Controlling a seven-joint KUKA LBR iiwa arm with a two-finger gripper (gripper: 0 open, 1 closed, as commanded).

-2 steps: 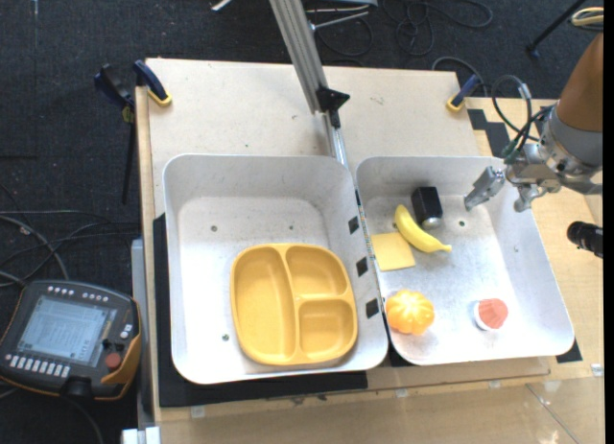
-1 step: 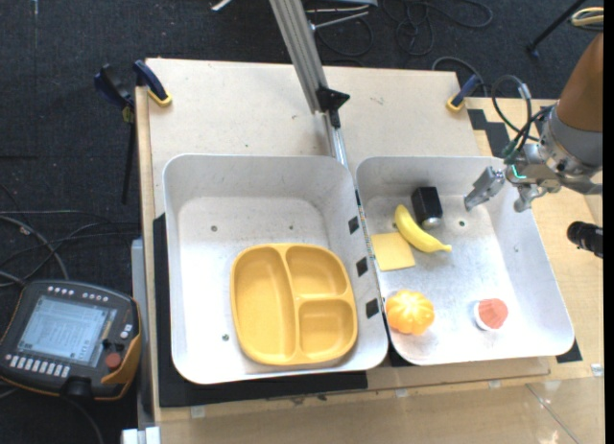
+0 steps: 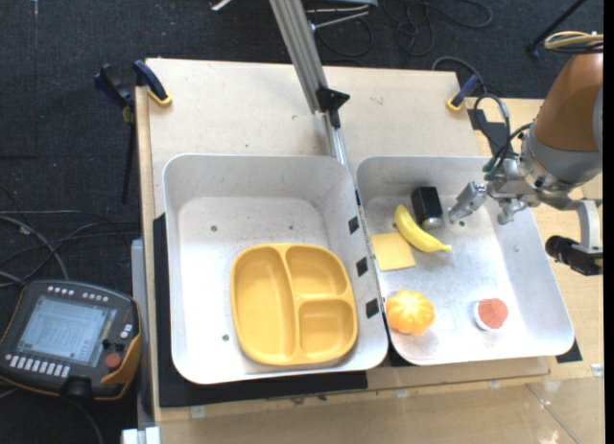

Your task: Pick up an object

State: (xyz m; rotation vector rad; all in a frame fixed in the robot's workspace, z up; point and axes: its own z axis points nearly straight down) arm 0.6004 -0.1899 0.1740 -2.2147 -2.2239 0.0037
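Note:
The right bin point(image 3: 532, 284) holds several objects. A yellow banana point(image 3: 420, 231) lies near its back left, beside a small black block point(image 3: 426, 204). A flat pale-yellow square point(image 3: 394, 251) rests against the left wall. An orange fruit point(image 3: 410, 312) sits at the front left, and a small red and white round piece point(image 3: 491, 314) at the front middle. My gripper point(image 3: 485, 207) hangs over the back of this bin, just right of the black block. It is open, with nothing between its fingers point(image 3: 466, 203).
The left bin point(image 3: 192, 241) holds a yellow divided plate point(image 3: 293, 303). A slanted metal pole point(image 3: 302, 44) rises from the back between the bins. A teach pendant point(image 3: 62, 337) lies off the bench at the lower left.

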